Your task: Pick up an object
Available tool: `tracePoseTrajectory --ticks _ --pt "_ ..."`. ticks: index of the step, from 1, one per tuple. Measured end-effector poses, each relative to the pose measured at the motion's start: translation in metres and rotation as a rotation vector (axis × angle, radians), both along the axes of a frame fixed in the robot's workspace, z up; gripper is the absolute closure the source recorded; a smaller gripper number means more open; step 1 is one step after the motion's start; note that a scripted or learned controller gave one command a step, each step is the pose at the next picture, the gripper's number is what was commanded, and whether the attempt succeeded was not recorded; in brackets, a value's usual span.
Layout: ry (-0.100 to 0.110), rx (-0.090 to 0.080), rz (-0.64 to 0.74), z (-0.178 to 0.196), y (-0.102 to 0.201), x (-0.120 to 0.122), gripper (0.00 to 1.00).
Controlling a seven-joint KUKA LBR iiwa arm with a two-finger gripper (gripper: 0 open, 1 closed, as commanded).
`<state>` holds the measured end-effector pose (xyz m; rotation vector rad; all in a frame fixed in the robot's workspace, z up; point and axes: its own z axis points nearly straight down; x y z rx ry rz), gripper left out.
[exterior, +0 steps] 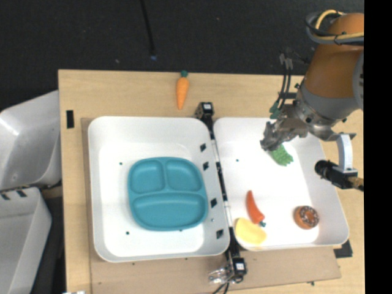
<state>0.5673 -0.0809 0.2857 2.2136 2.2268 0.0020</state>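
Overhead, two shallow white plastic bins [104, 164] sit side by side. Left bin holds a teal divided plate [166, 193]. Over the right bin, the grey two-finger gripper [274, 141] touches a green leafy toy [282, 156]; its grip cannot be told.

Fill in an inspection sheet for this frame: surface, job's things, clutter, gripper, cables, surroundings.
Surface: wooden bench bearing left bin and right bin.
Job's things: green item, red pepper, yellow piece, brown doughnut in right bin.
Clutter: teal divided plate in left bin; carrot on bench.
Gripper: gripper over green item; grasp unclear.
Cables: black cable behind bench.
Surroundings: white container at left.
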Motion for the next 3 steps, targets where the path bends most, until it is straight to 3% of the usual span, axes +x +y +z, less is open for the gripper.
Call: tracePoseTrajectory --ticks 1,3 --pt "0.003 0.001 0.000 -0.021 0.053 0.004 1.00" --pt "0.001 0.000 0.000 -0.025 0.147 0.022 1.00"
